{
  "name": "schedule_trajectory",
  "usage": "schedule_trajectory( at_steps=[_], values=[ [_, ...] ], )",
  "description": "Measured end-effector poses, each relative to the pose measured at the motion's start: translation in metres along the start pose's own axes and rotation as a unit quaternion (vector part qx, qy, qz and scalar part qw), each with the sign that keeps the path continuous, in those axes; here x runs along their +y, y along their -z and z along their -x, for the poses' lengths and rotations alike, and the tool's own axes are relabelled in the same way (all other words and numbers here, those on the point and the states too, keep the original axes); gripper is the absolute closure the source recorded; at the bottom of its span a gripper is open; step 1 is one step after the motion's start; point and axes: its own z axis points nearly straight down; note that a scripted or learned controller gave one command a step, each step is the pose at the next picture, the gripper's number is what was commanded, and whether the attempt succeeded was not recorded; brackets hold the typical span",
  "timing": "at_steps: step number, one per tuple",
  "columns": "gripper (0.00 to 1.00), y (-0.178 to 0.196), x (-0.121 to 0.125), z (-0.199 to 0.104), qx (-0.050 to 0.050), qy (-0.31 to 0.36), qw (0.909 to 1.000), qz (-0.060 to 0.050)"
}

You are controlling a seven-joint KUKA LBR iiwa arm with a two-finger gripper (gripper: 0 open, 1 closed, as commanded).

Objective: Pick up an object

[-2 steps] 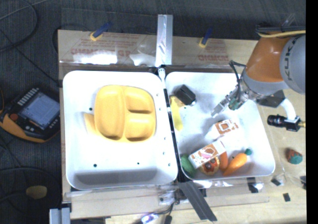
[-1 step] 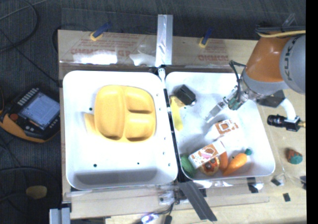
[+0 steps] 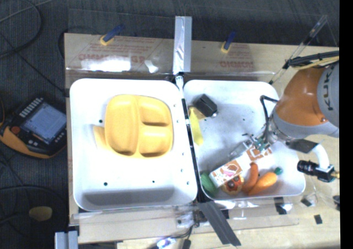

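**Status: Pick Not Yet Completed — Gripper Low in the Right Bin**

The task is judged to be at the approach or grasp stage. No object is seen lifted clear of the bins, so the pick itself is left to be done.

The arm (image 3: 300,104) is reached in from the right, and its gripper (image 3: 258,146) is positioned low over the right bin (image 3: 231,89), toward that bin's near right portion. Whether the claw is open or closed cannot be told; its tip is small and cluttered in the view, and nothing can be confirmed as held.

The likeliest candidates are grouped just below and to the left of the gripper, near the front wall of the right bin:

- A small carton (image 3: 227,173) with a red and white print is lying tilted, close beside the gripper tip.
- Two orange carrot-shaped items (image 3: 263,180) are lying against the carton's right side.
- A green item (image 3: 206,181) is found at the carton's left end.

Farther from the gripper, a black block (image 3: 206,105) is located near the back of the right bin, and a yellow item (image 3: 194,125) is resting along the divider.

The left bin (image 3: 83,132) is occupied by a yellow compartment tray (image 3: 138,125), well apart from the gripper.
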Motion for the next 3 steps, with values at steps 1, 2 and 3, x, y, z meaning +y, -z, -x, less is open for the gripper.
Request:
schedule_trajectory(
  at_steps=[1,2,3],
  values=[
    [1.0,0.01,0.002,0.001,0.001,-0.001,1.0,0.002],
    [1.0,0.004,-0.029,0.009,0.003,-0.153,0.9883,-0.002],
    [1.0,0.067,0.031,-0.004,0.003,-0.213,0.9771,-0.007]
  ],
)
